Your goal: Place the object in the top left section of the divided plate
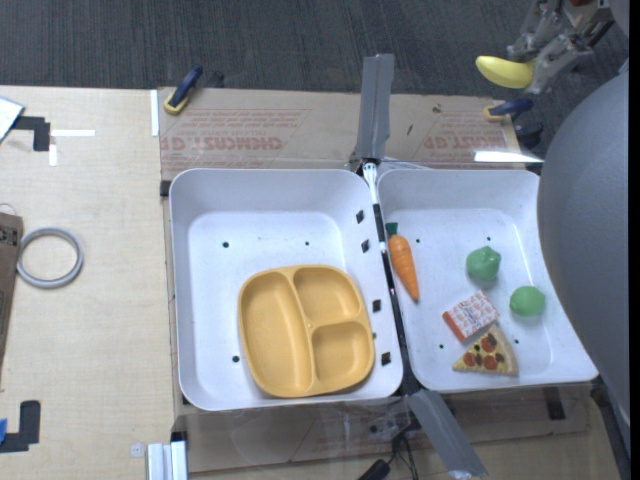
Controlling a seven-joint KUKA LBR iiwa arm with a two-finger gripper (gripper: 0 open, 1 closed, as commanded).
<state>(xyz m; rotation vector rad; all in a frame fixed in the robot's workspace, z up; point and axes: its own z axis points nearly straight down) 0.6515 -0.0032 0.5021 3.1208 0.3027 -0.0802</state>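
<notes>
Banana [503, 70], yellow and curved, sits between the fingers of my gripper [540, 63] at the top right of the view, well above and beyond the bins. My fingers are closed narrowly on its right end, though the metal parts there are small and cluttered, so the exact contact is hard to make out. My grey arm [590, 218] fills the right edge as a blurred mass and hides the right rim of the right bin [440, 183]. In that bin lie a carrot [402, 264] against the left wall, two green pieces [483, 263] [527, 301], a small red and white box [469, 315] and a pizza slice [487, 353]. The left bin [260, 193] holds the yellow divided plate [305, 330], its three sections bare. On the bench to the left lies a grey ring [45, 257].
</notes>
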